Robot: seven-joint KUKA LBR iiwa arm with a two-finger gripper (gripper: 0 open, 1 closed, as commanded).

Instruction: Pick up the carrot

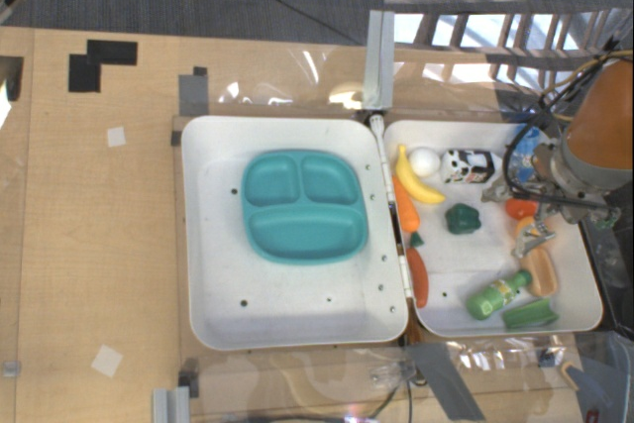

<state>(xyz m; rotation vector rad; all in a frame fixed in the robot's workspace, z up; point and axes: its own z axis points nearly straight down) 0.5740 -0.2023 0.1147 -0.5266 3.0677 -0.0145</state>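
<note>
**Carrot at the divider, pincer across the bin**

Two white bins sat side by side on the surface. The left bin (213,312) held a teal tray (302,206). The right bin (584,307) held the clutter: a banana (416,181), a white ball (424,161), a cow-patterned toy (468,165), a dark green piece (462,219), a green bottle (498,296) and a green block (529,314) near the front edge.

The carrot (407,213) lay hard against the right bin's left wall, just beside the divider, below the banana's lower end. Its long axis ran roughly front to back along that wall. A red, chili-like piece (419,277) lay in line just in front of it, so the two were easily confused.

The arm reached in from the right, its orange band above the bin's far right side. The pincer (535,238) hung over the right part of that bin, near a small orange-red object (520,208) and a tan piece (541,272). I could not tell whether it was open or closed; the metal parts were too small and cluttered to read.

Judgement: the carrot lay well apart from the pincer, to the left across the bin, past the dark green piece. The coming move would call for a leftward traverse and a close across the carrot's short width. The wall beside it looked likely to crowd one side of the grip.
</note>
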